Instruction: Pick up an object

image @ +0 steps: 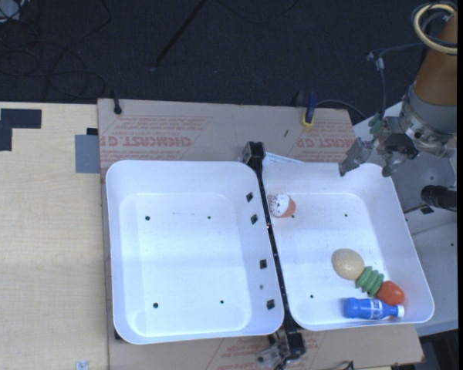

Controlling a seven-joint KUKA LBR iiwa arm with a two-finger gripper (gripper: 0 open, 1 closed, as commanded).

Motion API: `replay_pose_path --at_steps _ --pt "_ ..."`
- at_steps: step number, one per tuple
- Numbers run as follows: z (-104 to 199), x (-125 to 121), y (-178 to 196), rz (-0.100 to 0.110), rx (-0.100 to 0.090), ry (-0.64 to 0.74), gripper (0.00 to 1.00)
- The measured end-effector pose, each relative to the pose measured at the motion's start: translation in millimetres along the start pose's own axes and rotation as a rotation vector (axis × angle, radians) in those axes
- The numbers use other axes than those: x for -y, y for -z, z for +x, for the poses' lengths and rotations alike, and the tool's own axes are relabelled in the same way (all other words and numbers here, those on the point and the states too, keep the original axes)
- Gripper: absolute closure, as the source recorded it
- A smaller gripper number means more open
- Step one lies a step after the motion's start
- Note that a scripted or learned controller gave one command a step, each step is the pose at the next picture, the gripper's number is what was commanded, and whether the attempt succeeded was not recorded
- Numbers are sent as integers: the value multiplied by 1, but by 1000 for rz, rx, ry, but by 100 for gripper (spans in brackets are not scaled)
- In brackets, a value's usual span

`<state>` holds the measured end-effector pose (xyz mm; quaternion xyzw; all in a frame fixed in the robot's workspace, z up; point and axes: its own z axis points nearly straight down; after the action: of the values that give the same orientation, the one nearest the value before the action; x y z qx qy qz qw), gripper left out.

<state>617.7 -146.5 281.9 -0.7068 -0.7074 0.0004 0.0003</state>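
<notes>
Here, two shallow white bins are seen side by side on a cardboard sheet (216, 133) that is laid on the table (38, 230). Red print is carried by the cardboard, upside down from this view; it appears to read "CHEMCRAFT" or something close to it, but the letters cannot be made out with certainty. More red print is glimpsed below the bins and cannot be read.

The left bin (116, 245) is shown with small dark marks on its floor. In the right bin (417, 284), four things are found. A small orange and white ball (282, 205) is placed near the divider, towards the far side. In the near right corner, a beige egg-shaped object (346, 263) is set, with a toy carrot with a green top (380, 286) just beside it, and a blue bottle with a white cap (371, 308) is laid on its side in front of them; no label on it can be read.

The tool (368, 163) is held above the far right corner of the right bin, well apart from all four things. Its two fingers are seen spread apart, with nothing between them.
</notes>
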Motion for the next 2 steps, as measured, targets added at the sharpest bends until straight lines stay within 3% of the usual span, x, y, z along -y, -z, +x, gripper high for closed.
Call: replay_pose_path --at_steps 1,2 --pt "25 -2 -157 14 -4 0 0" --pt "50 -29 -164 -10 17 -4 0"
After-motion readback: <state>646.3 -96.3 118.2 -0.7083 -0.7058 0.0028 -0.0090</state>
